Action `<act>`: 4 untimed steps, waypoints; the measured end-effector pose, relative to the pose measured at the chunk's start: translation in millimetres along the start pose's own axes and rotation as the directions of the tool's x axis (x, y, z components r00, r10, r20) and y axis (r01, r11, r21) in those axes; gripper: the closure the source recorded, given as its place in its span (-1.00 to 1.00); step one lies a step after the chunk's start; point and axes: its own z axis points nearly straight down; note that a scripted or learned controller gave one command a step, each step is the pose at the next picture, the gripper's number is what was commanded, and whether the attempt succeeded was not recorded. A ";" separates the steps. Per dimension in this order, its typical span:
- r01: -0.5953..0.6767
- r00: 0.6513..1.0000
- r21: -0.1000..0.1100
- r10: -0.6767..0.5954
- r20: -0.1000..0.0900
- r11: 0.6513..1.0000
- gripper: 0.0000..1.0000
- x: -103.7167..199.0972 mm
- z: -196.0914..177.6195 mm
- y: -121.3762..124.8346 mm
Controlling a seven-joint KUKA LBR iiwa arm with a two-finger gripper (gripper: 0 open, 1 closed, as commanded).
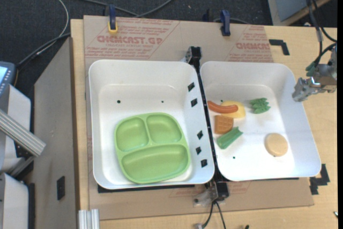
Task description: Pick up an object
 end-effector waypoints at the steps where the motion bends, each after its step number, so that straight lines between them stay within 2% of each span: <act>1: 0.003 1.000 0.009 -0.003 -0.005 1.000 1.00 55.9 11.2 -13.2; 3: 0.004 1.000 0.010 -0.004 -0.006 1.000 1.00 166.5 30.5 -29.6; 4: 0.003 1.000 0.010 -0.003 -0.006 1.000 1.00 209.7 29.8 -42.3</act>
